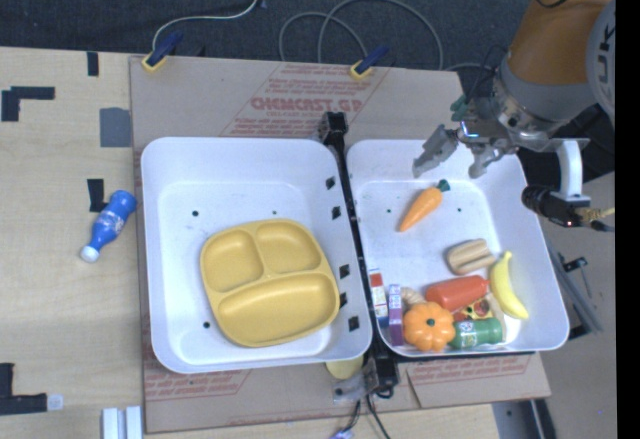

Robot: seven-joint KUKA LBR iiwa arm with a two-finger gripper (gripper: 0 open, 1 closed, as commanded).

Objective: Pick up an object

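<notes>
We see the tool (462,153), its fingers spread and pinching nothing, poised over the right bin (385,189) just above the carrot (420,208) (other toy food crowds the near corner).

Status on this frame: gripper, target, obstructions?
Gripper open, holding nothing, above right bin. Carrot lies just below it, apart from the other toys. Nothing blocking.

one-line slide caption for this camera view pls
Open jaws of the grey gripper hover above the orange toy carrot in the right white bin.
</notes>
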